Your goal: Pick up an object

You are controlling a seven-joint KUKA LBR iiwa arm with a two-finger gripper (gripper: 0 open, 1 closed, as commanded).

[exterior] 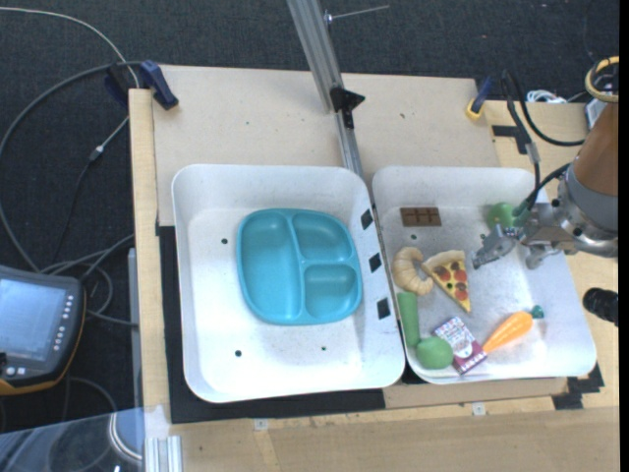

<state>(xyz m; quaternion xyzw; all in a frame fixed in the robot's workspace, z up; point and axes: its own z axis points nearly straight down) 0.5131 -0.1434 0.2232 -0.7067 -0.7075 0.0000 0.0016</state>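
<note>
Jaws (491, 249) hang over the right bin (550, 190), and I cannot tell how wide they stand. A green piece (500, 212) lies just beside them, the pizza slice (452, 278) nearby. Risk here: a descent between the two closes on bare bin floor.

Two bins, one tray, seven small toys.
I count two white bins: the left bin (197, 264) holds one blue divided tray (298, 265); the right bin (565, 303) holds one chocolate bar (421, 217), one croissant (411, 271), one pizza slice (452, 278), one carrot (510, 330), one purple packet (460, 342) and two green pieces, one near (421, 337), one far (501, 212).
</note>
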